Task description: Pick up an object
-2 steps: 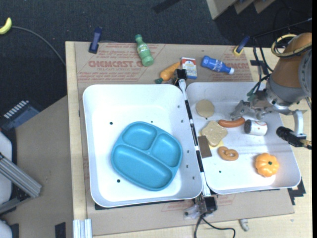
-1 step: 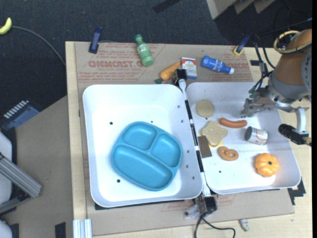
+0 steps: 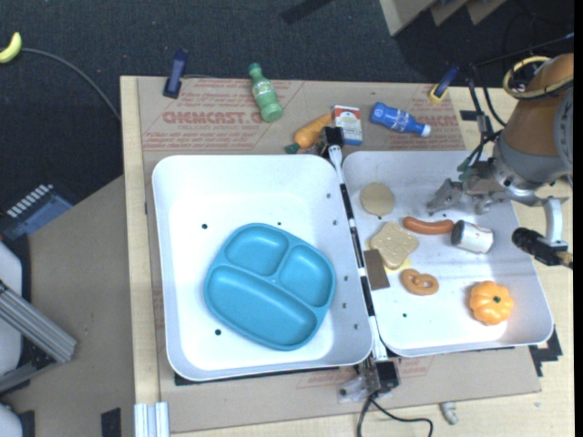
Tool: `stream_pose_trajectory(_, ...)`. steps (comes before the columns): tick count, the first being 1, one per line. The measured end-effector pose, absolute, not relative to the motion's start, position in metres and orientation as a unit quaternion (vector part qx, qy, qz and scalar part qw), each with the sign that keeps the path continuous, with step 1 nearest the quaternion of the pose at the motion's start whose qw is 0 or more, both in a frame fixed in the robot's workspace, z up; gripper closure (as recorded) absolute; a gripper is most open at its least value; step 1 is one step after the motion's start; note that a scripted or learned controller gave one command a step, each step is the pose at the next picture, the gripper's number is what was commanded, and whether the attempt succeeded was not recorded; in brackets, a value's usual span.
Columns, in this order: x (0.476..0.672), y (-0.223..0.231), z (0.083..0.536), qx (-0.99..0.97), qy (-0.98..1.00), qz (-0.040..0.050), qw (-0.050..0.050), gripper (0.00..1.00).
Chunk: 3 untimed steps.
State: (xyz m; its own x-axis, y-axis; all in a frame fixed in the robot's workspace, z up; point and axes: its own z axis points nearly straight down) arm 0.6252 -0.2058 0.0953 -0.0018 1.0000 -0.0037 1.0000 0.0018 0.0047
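Note:
My gripper [image 3: 463, 198] hangs low over the back of the right bin [image 3: 537, 285], on the grey arm with its orange band [image 3: 545, 76]. Just in front of it lie a reddish sausage [image 3: 428, 225] and a small white cylinder [image 3: 474, 236]. Further forward in the same bin are a slice of bread [image 3: 393, 244], a pretzel [image 3: 419, 282] and an orange pumpkin [image 3: 490, 301]. A round tan biscuit [image 3: 376, 198] lies to the gripper's left. I see nothing held in the gripper.
The left bin [image 3: 182, 208] holds a blue divided plate [image 3: 269, 285]. Behind the bins on the bench lie a green bottle [image 3: 265, 94], a blue bottle [image 3: 399, 119], a small carton [image 3: 346, 124], a carrot [image 3: 312, 131] and a blue marker [image 3: 175, 73].

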Motion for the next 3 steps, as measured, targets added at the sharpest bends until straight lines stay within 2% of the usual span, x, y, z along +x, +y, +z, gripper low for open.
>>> stream_pose_trajectory(1,0.577,-0.211,0.084,0.707,0.707,-0.0002,0.000,0.00)
stream_pose_trajectory(2,0.578,-0.101,0.124,0.706,0.708,0.0005,-0.001,0.00)
stream_pose_trajectory(3,0.578,-0.114,0.087,0.707,0.707,0.0015,0.000,0.00)
